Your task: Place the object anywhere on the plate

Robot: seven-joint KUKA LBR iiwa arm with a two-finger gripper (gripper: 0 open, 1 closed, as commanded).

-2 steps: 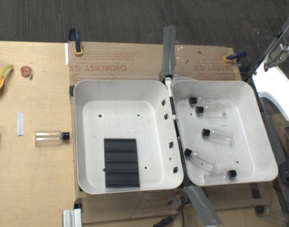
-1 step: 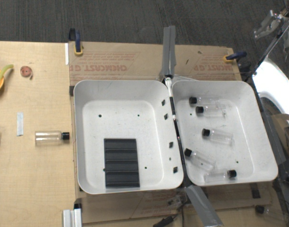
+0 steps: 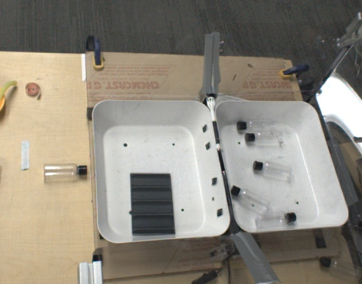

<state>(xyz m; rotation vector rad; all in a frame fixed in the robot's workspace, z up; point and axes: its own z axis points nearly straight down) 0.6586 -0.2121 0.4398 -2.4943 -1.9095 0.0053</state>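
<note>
Left bin (image 3: 101,158): dark ribbed plate (image 3: 151,204) at 6 o'clock on its floor. Right bin (image 3: 326,158): five clear, black-capped vials (image 3: 274,170), all lying flat and well apart from the plate. The nearest is at 5 o'clock, the next at 7 o'clock, one lies near centre, and two lie at 11 o'clock. Loose vial (image 3: 64,170) on the bench, at 9 o'clock from the left bin. Whether my gripper is released or clenched, I cannot tell.

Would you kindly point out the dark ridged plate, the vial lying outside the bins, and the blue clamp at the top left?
dark ridged plate (image 3: 151,204), camera view, middle of its ridged top.
vial outside the bins (image 3: 61,171), camera view, clear body.
blue clamp (image 3: 92,45), camera view, its blue handle.
</note>
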